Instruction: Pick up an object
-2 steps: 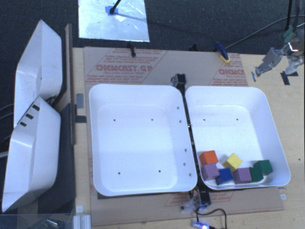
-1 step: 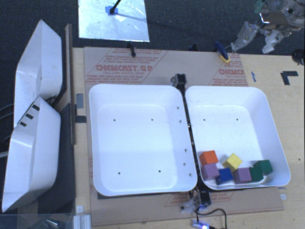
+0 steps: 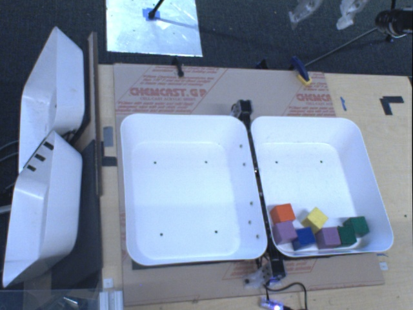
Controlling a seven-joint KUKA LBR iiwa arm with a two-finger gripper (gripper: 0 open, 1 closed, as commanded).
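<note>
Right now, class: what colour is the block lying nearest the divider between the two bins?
Orange. The orange block shows best in the camera view, in the right bin.

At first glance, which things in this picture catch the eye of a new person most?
The cluster of colored blocks stands out most, crowded in the near corner of the right bin: orange, yellow, blue, purple and green. Next is the gripper, open and high at the top right, far from the blocks. The left bin is plain white.
</note>
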